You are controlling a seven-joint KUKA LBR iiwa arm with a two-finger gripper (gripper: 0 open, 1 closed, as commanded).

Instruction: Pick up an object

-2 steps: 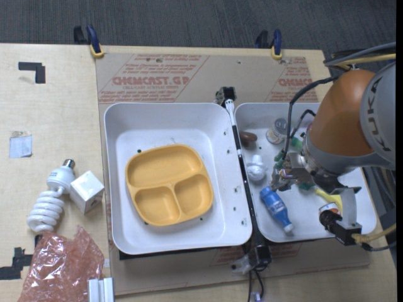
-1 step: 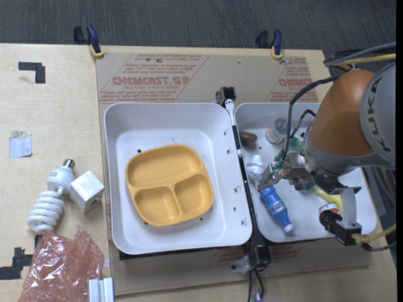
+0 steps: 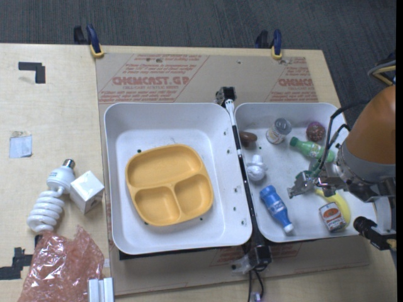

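Note:
The right bin [image 3: 296, 231] holds several small items. A blue bottle [image 3: 275, 207] lies near the front left, with a white crumpled object [image 3: 255, 167] behind it. A brown lump [image 3: 248, 138], a small round jar [image 3: 278, 131], a maroon ball [image 3: 315, 131] and a green bottle [image 3: 306, 147] sit along the back. A yellow item [image 3: 338, 201] and a red-labelled can [image 3: 332, 218] lie at the front right. My gripper [image 3: 301, 185] hangs over the middle of this bin, right of the blue bottle and below the green bottle. Nothing is visibly held in it.
The left bin [image 3: 119, 168] holds a yellow divided plate [image 3: 169, 184]. On the bench left of the bins lie a spiral light bulb [image 3: 50, 200], a white cube [image 3: 87, 190] and a crumpled pink bag [image 3: 60, 269]. The arm's grey and orange body [image 3: 374, 140] covers the right bin's right edge.

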